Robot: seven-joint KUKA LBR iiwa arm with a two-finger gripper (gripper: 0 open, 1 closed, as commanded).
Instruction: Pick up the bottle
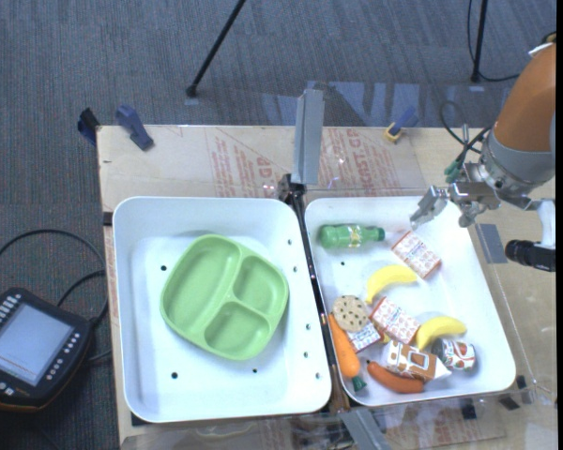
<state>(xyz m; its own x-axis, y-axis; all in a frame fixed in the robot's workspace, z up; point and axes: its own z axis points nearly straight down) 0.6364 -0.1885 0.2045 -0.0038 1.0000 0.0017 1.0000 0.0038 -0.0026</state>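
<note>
gripper [448, 203]: fingers spread, holding nothing, above right bin's [493, 293] far edge | bottle [350, 236]: lying flat in that bin, left of gripper, apart

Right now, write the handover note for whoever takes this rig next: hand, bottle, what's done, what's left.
Hand: open, holding nothing, hovering over the back edge of the right bin, to the right of the bottle.
Bottle: green, lying on its side in the right bin's back left corner, cap pointing right, apart from the other toy food.
Left bin: holds a green divided plate.
Done: nothing yet; the bottle has not been grasped.
Left: move the hand left over the bottle, descend, close on it, lift.
</note>
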